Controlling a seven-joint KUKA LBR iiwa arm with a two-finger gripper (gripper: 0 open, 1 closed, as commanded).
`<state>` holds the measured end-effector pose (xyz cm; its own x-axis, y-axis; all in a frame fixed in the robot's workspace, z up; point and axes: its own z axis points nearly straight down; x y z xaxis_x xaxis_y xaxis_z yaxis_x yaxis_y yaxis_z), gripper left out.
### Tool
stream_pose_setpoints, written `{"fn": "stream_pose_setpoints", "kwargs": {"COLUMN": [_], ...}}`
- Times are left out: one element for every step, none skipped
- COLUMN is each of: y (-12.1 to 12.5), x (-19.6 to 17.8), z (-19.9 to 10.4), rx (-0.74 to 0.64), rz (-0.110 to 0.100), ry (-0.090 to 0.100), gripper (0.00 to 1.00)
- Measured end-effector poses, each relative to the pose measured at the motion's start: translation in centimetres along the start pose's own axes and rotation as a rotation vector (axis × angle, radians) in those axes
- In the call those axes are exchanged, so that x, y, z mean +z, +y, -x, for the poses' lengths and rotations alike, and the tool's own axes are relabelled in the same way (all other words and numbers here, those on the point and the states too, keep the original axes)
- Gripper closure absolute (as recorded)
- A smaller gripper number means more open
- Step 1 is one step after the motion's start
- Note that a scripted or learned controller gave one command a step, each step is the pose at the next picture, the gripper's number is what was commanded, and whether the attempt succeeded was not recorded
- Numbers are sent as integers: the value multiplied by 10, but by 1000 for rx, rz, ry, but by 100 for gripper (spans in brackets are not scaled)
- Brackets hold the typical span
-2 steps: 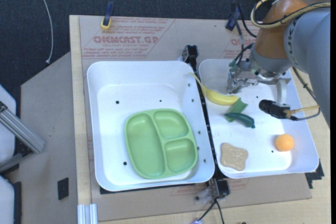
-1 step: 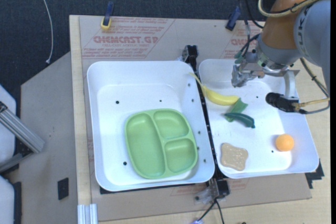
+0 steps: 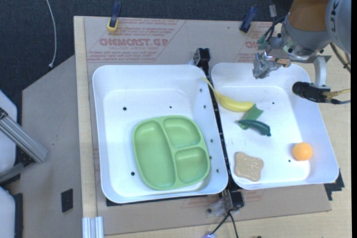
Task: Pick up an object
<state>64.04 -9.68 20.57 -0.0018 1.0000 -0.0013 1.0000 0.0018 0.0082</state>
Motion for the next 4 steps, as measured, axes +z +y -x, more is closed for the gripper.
{"fn": "stream_pose_setpoints", "kwargs": {"y": [2,-21,-37,-58], "x": [-48,-53,-55,-37], "z": [0,-55,-108,-154], "rx": [1,-3,-4,-3], "rz": [0,-11,-11,-14], "ry": [0,4,4,3], "gripper": [100,100,100,100]}}
